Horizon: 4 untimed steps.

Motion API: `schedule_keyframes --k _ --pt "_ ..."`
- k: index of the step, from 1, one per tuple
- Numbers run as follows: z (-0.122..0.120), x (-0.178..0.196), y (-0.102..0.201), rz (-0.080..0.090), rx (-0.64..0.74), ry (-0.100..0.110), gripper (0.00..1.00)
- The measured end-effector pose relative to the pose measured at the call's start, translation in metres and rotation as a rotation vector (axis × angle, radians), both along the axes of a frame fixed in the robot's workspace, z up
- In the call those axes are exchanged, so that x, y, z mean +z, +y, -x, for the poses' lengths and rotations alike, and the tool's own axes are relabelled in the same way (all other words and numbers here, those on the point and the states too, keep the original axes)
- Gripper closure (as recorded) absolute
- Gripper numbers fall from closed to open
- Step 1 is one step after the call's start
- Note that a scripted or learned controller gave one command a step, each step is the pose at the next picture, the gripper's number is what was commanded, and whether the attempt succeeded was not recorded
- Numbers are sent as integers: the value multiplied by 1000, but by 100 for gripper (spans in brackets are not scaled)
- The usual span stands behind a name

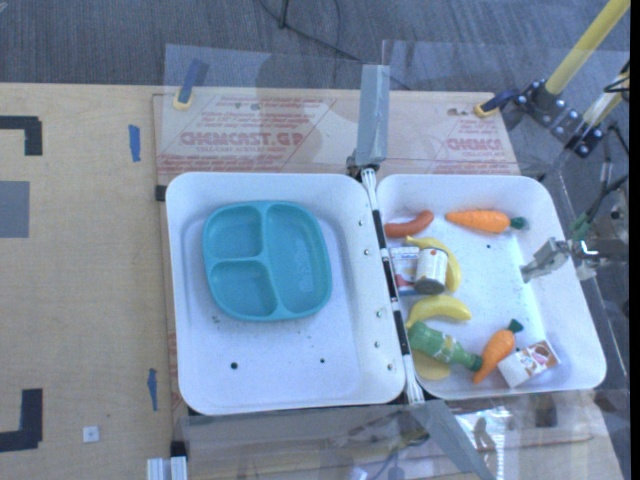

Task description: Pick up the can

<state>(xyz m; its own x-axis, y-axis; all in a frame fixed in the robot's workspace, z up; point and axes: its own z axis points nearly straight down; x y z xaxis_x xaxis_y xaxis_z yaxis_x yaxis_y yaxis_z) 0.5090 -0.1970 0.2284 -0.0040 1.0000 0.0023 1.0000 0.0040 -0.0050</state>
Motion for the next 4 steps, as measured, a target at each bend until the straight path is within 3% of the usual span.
schedule_keyframes --k 1,2,3,4 --pt "26 -142 -2 0 -229 -9 0" --pt "-48 -142 0 4 -232 -12 0" --pt "-143 -141 -9 -9 -335 19 0" --pt "-158 -68 -16 4 -468 -1 0"
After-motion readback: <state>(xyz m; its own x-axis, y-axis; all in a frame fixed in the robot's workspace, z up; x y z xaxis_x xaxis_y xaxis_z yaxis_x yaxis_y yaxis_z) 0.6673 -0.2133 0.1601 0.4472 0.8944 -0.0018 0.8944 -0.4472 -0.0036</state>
